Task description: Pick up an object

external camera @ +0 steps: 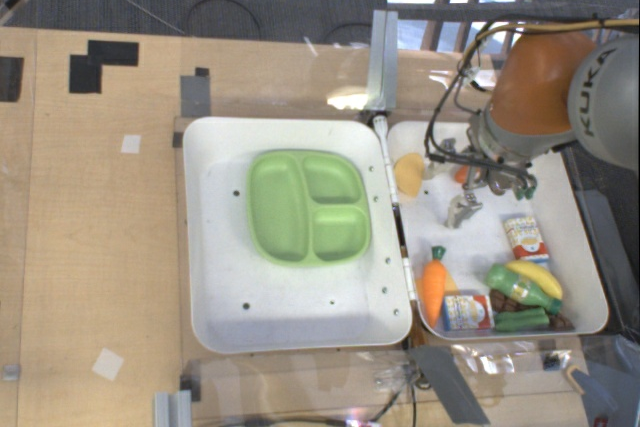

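Left bin (215,315): divided plate (306,207) at centre. Right bin (590,300): carrot (433,283), can (466,311), banana (535,279) along lower frame edge; carton (524,238) above banana; gripper (466,208) upper middle.

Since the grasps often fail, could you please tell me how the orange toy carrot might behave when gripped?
The orange toy carrot with a green top tapers, so it may slip. Its round body could roll against the right white bin wall. It looks like stiff plastic, probably light. The gripper hovers apart from it.
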`<state>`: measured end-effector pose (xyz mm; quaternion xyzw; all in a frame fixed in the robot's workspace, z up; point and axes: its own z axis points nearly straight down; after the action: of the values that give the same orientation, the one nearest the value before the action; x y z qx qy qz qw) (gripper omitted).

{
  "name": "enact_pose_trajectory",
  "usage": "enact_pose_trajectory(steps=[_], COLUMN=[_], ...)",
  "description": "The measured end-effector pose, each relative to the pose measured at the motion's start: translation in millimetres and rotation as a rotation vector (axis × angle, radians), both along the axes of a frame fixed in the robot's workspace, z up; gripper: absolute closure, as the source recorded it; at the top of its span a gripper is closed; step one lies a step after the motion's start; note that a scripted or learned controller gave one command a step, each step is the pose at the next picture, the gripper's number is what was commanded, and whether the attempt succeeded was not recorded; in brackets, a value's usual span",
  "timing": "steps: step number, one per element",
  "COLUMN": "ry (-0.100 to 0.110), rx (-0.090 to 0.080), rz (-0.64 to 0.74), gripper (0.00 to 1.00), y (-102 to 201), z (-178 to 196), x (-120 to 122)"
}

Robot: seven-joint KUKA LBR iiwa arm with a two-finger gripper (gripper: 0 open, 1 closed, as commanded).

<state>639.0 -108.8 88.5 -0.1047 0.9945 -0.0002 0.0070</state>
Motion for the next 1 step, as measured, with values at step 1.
enact_pose_trajectory(steps=[1], ry=[0.009], rx=[0.001], rz=[-0.082], gripper=[0.0], y=[-18.0], z=[0.3], x=[31.9])
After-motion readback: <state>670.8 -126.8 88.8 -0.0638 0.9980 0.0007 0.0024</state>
